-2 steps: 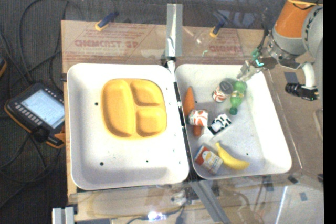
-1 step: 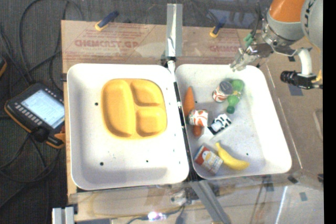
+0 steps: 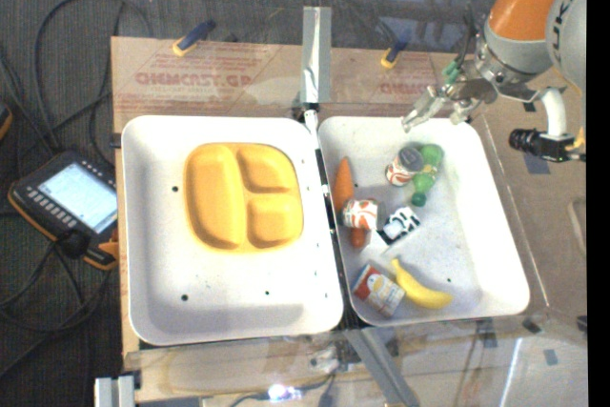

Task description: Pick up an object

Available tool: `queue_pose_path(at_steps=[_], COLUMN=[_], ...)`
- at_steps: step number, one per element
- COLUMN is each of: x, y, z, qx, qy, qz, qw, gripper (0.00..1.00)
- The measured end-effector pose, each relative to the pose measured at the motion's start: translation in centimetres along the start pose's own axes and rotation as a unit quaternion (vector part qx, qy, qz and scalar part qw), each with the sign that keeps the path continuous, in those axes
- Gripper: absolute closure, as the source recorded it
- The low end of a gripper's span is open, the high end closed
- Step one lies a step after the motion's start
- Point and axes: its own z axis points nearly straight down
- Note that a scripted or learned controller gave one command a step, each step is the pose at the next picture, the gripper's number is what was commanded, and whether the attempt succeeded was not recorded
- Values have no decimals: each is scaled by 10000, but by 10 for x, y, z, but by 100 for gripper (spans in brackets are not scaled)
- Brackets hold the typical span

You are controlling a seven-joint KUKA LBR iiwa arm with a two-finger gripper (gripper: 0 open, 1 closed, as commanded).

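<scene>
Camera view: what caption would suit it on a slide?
Gripper poised above the right bin of small objects.

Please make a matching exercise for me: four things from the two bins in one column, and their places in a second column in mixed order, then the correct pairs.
Things:
1. yellow tray
2. banana
3. carrot
4. pincer

Places:
A. front of the right bin, beside a small can
B. above the far edge of the right bin
C. middle of the left bin
D. right bin, along its left wall

Pairs: 1-C, 2-A, 3-D, 4-B
</scene>
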Motion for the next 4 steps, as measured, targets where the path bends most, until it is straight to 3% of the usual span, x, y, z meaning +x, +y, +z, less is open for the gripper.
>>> queue_pose_path(at_steps=[1,2,3,4], x=[-25,-36,-37,56], y=[-41,-7,-4,-23], z=[118,138,130,24], qx=[-2,31,-23,-28], qy=[10,10,-39,-7], qz=[-305,-713,-731,-710], qw=[9995,9974,9973,9975], gripper=[0,0,100,100])
